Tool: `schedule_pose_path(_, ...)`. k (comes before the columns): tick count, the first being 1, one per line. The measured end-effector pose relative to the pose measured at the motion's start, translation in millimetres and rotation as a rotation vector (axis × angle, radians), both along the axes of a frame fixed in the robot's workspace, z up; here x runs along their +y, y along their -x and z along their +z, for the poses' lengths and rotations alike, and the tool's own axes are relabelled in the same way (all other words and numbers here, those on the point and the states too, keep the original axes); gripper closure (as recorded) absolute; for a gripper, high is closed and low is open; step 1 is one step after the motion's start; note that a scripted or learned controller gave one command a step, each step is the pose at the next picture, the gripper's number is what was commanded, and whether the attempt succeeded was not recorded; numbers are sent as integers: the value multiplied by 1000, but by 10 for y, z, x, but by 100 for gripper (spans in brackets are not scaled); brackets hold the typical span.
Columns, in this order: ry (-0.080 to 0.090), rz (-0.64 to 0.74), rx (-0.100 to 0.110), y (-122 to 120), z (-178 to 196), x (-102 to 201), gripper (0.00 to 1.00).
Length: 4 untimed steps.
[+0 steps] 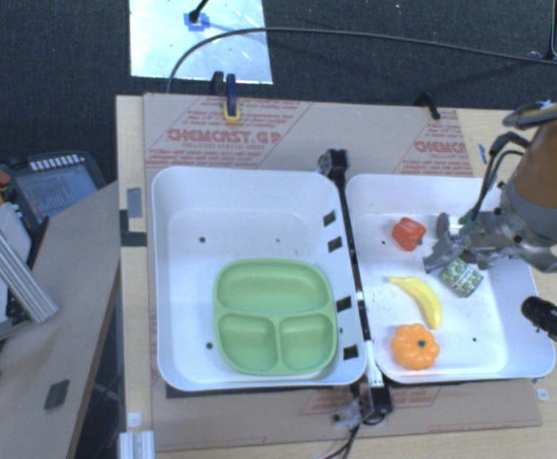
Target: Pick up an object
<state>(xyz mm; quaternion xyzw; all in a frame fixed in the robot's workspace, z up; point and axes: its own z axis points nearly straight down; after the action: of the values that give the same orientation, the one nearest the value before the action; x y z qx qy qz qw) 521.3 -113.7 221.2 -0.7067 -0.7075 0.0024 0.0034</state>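
The right bin holds a small red pepper, a yellow banana, an orange pumpkin-like fruit and a small green-and-white object. My gripper hangs low over this bin, just right of the red pepper and just up-left of the green-and-white object. Its fingers are spread apart, and I see nothing between them. The grey and orange arm comes in from the right and covers the bin's far right part.
The left bin contains a green divided plate. A black divider strip runs between the two bins. A teach pendant and an aluminium rail lie on the side table at left.
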Motion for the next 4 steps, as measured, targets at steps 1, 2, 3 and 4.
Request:
schedule_pose_path(1, 1, 2, -10, -22, 44, 1, 0)
schedule_pose_path(2, 0, 0, -4, 44, -555, 43, 0)
schedule_pose_path(3, 0, -1, -3, 101, -1152, -14, 0)
schedule_pose_path(4, 0, 0, -6, 100, -1380, -11, 0)
